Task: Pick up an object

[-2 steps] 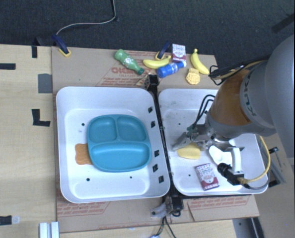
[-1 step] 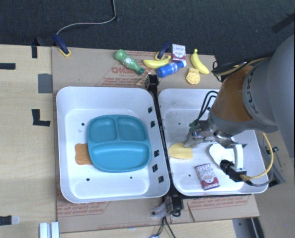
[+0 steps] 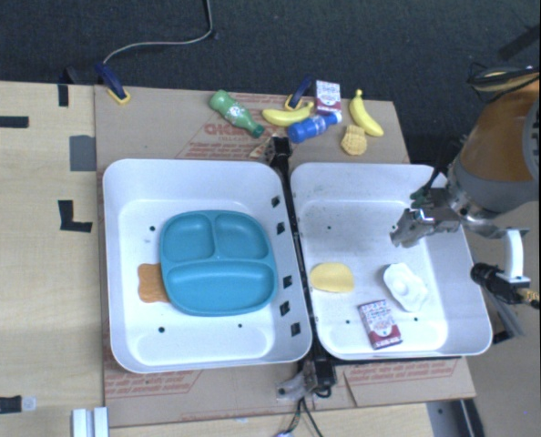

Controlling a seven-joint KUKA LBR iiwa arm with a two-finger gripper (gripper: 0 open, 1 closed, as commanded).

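The claw (image 3: 410,233) hangs with nothing in it; its opening I cannot tell. Just below it lies a crumpled white soft lump (image 3: 404,285), probably light and squashy. Best pinched across its middle.

Single overhead camera, slanted over both bins (image 3: 116,244)

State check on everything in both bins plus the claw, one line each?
claw: above the right bin, holding nothing visible
blue divided plate: flat in the left bin, right side up
orange piece: flat, partly under the plate's left edge
yellow piece: lying in the right bin, untouched
white object: lying in the right bin, untouched
red packet: lying flat, face up
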